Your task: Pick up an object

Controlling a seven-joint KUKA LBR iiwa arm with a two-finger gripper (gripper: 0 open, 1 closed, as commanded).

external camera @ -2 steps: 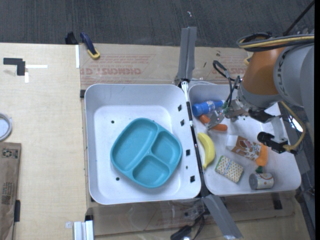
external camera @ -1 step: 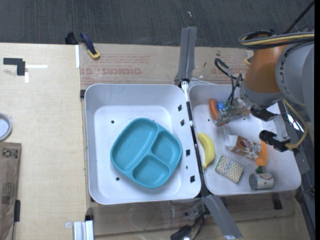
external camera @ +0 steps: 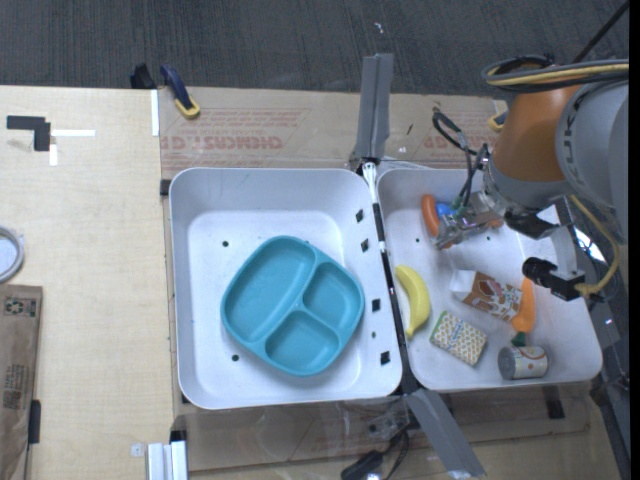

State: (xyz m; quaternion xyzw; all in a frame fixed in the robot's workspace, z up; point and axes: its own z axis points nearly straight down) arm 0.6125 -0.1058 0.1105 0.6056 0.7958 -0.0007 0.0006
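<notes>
Arm: grey KUKA arm (external camera: 590,118) with an orange band, reaching in from the right side over the right bin.
Tool: the tool (external camera: 462,230) is down in the upper left part of the right bin, just beside the orange object.
Tool state: cannot tell; nothing is seen between its tips.
Left bin: white bin (external camera: 190,268) holding one blue divided plate (external camera: 292,305) with three compartments, lying flat and turned at a slant near the middle.
Right bin: white bin (external camera: 575,353) holding several small items.
Orange object: small orange item (external camera: 430,213) near the upper left of the right bin, touching or nearly touching the tool; which one cannot be made out.
Banana: yellow banana (external camera: 414,298) along the left wall of the right bin.
Patterned packet: small square packet (external camera: 459,338) just right of the banana's lower end.
Carton: brown and white carton (external camera: 487,292) lying near the bin's middle, tilted.
Carrot: orange carrot-shaped piece (external camera: 526,306) just right of the carton.
Can: grey can (external camera: 522,361) on its side near the lower right corner.
Desk: light wooden desk (external camera: 80,228) under both bins, with a roll of tape (external camera: 8,255) at the far left edge.
</notes>
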